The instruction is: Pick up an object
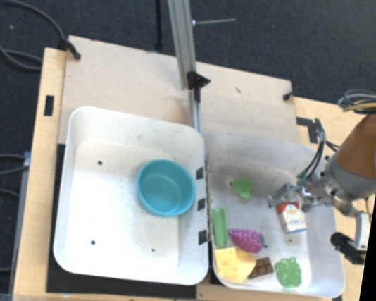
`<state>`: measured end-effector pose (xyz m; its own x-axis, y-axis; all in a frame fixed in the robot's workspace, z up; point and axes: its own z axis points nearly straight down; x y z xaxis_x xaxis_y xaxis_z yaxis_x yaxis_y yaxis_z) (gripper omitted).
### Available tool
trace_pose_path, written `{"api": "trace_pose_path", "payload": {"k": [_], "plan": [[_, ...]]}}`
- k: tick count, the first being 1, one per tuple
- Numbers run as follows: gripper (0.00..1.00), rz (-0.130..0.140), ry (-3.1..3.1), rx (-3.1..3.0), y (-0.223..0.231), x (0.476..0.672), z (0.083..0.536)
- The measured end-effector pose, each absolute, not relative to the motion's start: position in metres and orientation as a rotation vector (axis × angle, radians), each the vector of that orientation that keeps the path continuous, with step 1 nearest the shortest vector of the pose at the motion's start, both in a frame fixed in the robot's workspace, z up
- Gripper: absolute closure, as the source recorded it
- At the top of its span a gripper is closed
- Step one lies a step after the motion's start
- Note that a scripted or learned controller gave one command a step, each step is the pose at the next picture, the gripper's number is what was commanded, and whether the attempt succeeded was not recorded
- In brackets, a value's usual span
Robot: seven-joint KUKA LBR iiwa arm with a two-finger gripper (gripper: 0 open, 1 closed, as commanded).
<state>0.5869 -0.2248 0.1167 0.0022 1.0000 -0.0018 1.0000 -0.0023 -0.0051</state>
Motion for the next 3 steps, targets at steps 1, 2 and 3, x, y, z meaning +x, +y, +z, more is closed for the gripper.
{"api": "trace_pose_path", "payload": {"k": [1,2,3], "plan": [[1.0,-0.002,-2.221,-2.229,-0.226,0.59,0.132],[1.0,-0.006,-2.221,-2.23,-0.227,0.587,0.177],[1.0,-0.006,-2.231,-2.222,-0.223,0.595,0.224]]}}
